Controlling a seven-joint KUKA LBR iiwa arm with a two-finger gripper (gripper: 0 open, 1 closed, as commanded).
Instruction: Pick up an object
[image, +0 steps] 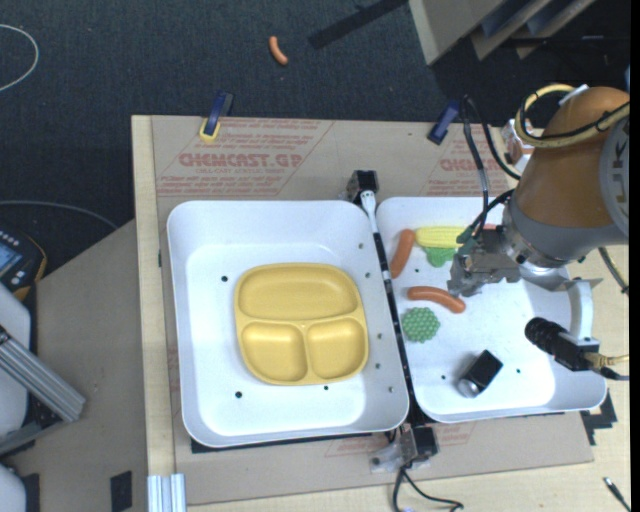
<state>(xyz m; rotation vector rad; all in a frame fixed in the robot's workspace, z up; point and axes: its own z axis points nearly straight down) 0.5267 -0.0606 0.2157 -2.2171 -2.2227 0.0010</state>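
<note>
Sausage lies just beside the arm's lowered hand, whose grip state I cannot tell.

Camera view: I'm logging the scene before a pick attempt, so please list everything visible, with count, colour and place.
Bins: two, white, side by side on the bench.
Divided plate: one, yellow, left bin.
Sausages: two, orange-red, right bin, upper left.
Corn cob: one, yellow, right bin, top.
Round bumpy item: one, green, right bin, beside lower sausage.
Small block: one, black, right bin, front.
Gripper: one, grey, above right bin near the sausages.
</note>
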